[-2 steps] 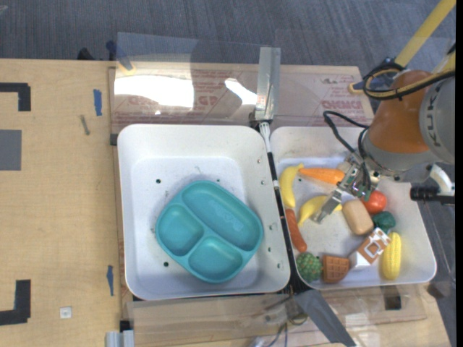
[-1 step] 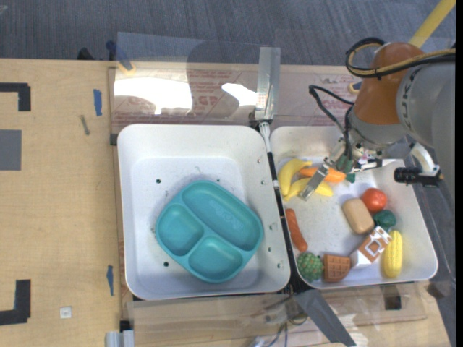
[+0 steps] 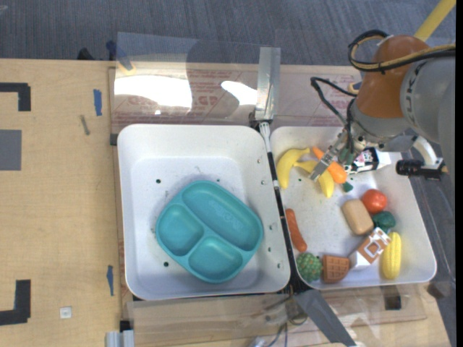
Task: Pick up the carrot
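Over the right bin point(image 3: 423, 262), hand point(image 3: 334, 163) clamped on one carrot point(image 3: 336, 170), two bananas point(image 3: 289, 162), one teal plate point(image 3: 210, 230) in left bin point(image 3: 137, 150)

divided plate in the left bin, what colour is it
Teal, a blue-green all over. The divided plate shows plainly in the camera view, lying in the left bin.

Scene was evenly and brightly lit from overhead. Strong white glare sat on the clear plastic sheet point(image 3: 173, 92) at the far edge of the left bin point(image 3: 137, 194). Shadows were soft and short, faint under the teal tray point(image 3: 210, 230). Overall slightly soft and low-res; small items in the right bin point(image 3: 419, 266) lacked crisp edges. Arm point(image 3: 405, 85) looked mildly blurred.
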